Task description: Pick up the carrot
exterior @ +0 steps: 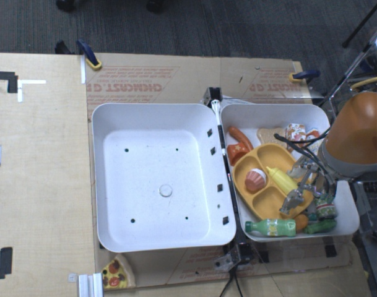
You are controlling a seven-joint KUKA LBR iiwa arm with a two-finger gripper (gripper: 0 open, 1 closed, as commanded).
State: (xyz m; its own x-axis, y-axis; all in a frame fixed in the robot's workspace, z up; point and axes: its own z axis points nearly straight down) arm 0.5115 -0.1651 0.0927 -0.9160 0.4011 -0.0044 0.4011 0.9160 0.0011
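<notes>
Two shallow white bins side by side on a cardboard sheet (pixel 151 82), seen from above. Left bin (pixel 114 228): bare but for a small white disc (pixel 166 191) near centre. Right bin (pixel 268 108): crowded. At centre, a yellow divided plate (pixel 265 202), bearing a pink-red round piece (pixel 255 179) in its 9 o'clock compartment and a yellow corn-like piece (pixel 280 178) toward 3 o'clock. At the bin's 10 o'clock, an orange-red sausage shape (pixel 241 135) touching a red piece (pixel 238 151) just beneath. Along the 6 o'clock wall, a green bottle (pixel 272 228) lying on its side. Just beside the bottle's 3 o'clock end, what appears to be the carrot (pixel 302 221): a small orange body against the plate's rim, partly hidden, with green at its 3 o'clock end. Gripper (pixel 299 193) low over the plate's 4 o'clock edge, directly at 12 o'clock from the carrot and close to it; degree of opening not readable amid metal and cables, and nothing seen in its grasp. Arm (pixel 358 129), orange-banded, entering at 3 o'clock. Off the bins, a toy pizza slice (pixel 116 273) at the left bin's 7 o'clock corner.
</notes>
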